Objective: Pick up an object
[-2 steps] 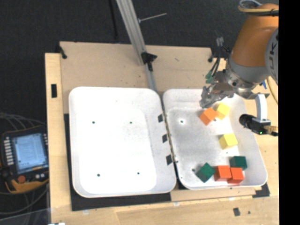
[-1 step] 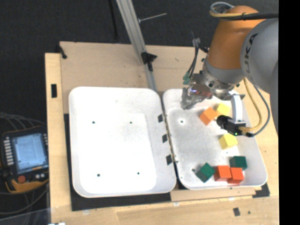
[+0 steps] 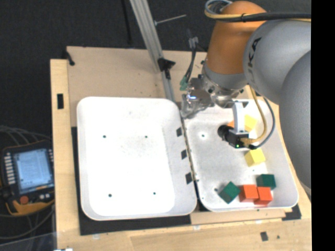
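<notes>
Gripper (image 3: 194, 102) sits over the right bin's (image 3: 209, 156) upper-left corner, mid-frame; I cannot tell its grip state. Yellow blocks (image 3: 255, 157), green blocks (image 3: 228, 192) and orange blocks (image 3: 249, 192) lie apart from it, lower right.

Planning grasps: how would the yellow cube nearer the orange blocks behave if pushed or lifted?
The small yellow cube looks rigid and flat-faced, so it would likely slide, not roll. Probably light, being small. It touches nothing else, so a push probably moves it alone.
</notes>
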{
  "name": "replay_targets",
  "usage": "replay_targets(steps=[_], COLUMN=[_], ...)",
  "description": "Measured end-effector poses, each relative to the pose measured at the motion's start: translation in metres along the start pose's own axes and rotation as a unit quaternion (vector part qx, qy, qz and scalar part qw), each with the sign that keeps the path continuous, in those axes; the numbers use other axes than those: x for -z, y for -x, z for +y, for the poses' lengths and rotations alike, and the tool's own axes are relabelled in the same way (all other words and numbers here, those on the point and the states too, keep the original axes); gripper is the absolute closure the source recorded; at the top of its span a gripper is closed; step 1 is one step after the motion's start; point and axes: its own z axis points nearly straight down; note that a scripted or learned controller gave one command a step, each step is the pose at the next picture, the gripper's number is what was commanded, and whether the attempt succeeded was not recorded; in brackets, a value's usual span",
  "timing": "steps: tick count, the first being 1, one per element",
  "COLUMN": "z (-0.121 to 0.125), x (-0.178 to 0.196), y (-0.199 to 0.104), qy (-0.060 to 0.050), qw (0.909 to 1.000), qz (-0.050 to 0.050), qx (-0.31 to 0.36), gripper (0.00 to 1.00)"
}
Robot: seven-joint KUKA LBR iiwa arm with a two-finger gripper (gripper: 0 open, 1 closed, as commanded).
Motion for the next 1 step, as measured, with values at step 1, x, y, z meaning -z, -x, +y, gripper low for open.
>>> replay_targets(steps=[1], z=[0.0023], x=[-0.0055], y=[-0.043], qy=[0.0], qw=[1.0], qz=[-0.001], qx=[-0.001], gripper=[1.0])
